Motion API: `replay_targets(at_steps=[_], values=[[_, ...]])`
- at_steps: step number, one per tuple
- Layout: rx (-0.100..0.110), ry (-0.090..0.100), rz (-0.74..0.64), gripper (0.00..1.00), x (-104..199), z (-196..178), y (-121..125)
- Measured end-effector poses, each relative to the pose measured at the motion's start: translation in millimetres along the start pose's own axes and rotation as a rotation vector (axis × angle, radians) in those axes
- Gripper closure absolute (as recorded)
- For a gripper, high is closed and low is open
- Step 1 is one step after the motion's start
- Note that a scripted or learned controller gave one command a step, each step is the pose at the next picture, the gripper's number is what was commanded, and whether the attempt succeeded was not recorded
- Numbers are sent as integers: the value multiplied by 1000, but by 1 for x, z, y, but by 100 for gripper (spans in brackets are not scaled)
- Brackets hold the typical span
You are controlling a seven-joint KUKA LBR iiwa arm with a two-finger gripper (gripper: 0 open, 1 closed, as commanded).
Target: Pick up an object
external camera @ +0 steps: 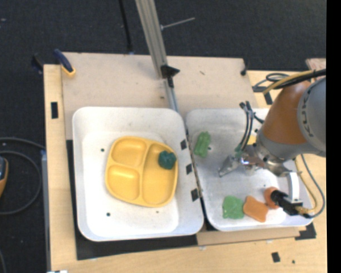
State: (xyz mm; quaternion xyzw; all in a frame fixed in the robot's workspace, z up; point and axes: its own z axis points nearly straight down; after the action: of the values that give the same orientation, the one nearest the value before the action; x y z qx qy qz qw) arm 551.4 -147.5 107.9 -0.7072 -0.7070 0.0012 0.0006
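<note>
A pale wooden worktop (113, 84) is carrying two shallow white bins side by side, seen from above at a slant. The grey and orange arm (290, 118) is reaching in from the view's right. Its tool (229, 166) is hanging low over the middle of the right bin (221, 124) and pointing towards the view's left. Whether the tool is released or clenched cannot be told from here, and nothing is showing in its grip.

Well to the left of the tool, the left bin (91, 152) is holding a yellow divided plate (131, 172), and a small dark green lump (167, 160) is sitting on the plate's edge nearest the tool.

The likeliest thing to pick up is the light green block (202, 144). It is lying near the tool, to its left and a little farther up the view, close against the right bin's left wall. Its long axis is running roughly up and down the view.

Below the tool, a flat green piece (233, 207) and an orange piece (254, 209) are lying just beside each other.
</note>
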Motion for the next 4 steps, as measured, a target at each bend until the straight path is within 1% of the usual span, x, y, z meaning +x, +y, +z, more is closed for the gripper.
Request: replay_targets(at_steps=[1,2,3,4], values=[[-7,-1,4,100,-1,-14,2],[-10,-1,-4,100,7,-67,6],[-10,-2,-4,100,6,-111,8],[-5,2,-8,100,60,-126,-2]])
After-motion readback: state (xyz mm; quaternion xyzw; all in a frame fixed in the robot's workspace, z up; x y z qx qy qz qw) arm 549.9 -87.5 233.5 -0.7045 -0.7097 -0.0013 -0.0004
